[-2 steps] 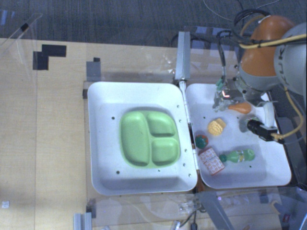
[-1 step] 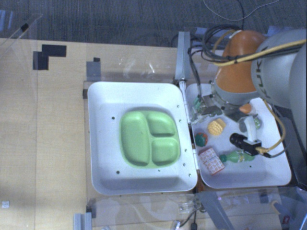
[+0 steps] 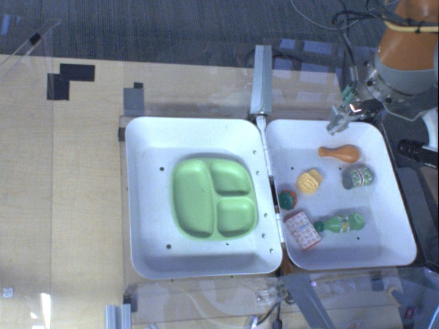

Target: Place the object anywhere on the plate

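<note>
Toy food is spread in the right bin [image 3: 394,204]; the green plate [image 3: 214,197] is set in the left bin [image 3: 147,184]

The gripper [image 3: 341,120] is seen over the right bin's top edge, nothing seen held; how wide it is open cannot be told. A chicken leg [image 3: 340,153], corn [image 3: 309,181], can [image 3: 357,177], bottle [image 3: 340,223] and box [image 3: 302,229] are kept there

Green plate [image 3: 209,197]; white bins [image 3: 147,184]; orange drumstick [image 3: 341,153].

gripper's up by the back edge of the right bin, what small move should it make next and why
Probably come forward and down over the drumstick, the nearest item. The gripper hangs above the right bin's back edge with nothing visibly in it, the green plate in the left bin has nothing on it, and every item sits in the right bin.
</note>
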